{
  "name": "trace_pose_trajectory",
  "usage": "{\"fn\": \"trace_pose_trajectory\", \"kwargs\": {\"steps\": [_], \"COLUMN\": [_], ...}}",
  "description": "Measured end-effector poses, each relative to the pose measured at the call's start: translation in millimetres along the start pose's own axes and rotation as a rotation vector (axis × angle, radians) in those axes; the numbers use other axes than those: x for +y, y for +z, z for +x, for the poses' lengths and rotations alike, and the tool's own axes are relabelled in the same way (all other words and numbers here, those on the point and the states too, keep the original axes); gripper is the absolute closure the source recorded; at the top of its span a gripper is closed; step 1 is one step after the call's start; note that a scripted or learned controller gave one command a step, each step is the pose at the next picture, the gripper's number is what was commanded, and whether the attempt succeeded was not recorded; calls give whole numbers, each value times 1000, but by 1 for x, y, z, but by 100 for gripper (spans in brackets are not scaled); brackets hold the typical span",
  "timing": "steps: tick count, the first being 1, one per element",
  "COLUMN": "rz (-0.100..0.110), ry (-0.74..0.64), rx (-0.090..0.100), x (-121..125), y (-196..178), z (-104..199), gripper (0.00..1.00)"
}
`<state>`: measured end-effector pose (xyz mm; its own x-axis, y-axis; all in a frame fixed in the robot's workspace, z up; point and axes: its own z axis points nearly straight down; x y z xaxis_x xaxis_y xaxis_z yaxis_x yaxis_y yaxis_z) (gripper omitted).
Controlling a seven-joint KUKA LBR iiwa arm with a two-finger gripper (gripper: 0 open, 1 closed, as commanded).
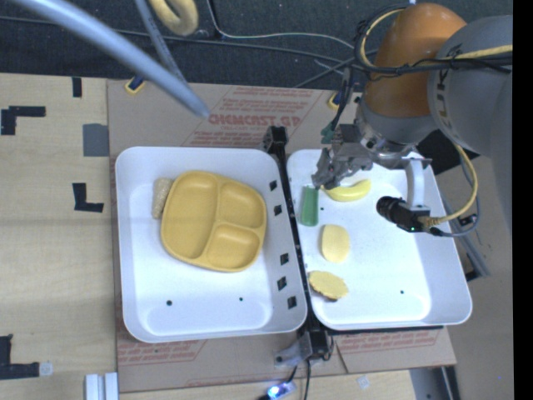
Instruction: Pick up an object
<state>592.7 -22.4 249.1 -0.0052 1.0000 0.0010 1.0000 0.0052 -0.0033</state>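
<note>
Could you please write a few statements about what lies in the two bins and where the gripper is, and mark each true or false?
1. The yellow divided plate lies in the left bin. True.
2. The green object lies in the right bin, near its left wall. True.
3. The gripper hangs over the left bin. False: it is over the right bin, near the green object and a yellow curved piece.
4. The right bin holds a red ball. False: it holds yellow pieces and the green object.

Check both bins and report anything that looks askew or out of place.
One oddity: in the left bin, the yellow divided plate lies partly over a tan sponge-like piece, hiding most of it. Otherwise nothing looks spilled or damaged.
</note>
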Motion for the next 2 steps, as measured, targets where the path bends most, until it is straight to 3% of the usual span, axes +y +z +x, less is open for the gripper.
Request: {"fn": "trace_pose_trajectory", "kwargs": {"steps": [2], "rz": [0], "ry": [-2], "rx": [0], "x": [-48], "y": [-1], "z": [102], "gripper": [100]}}
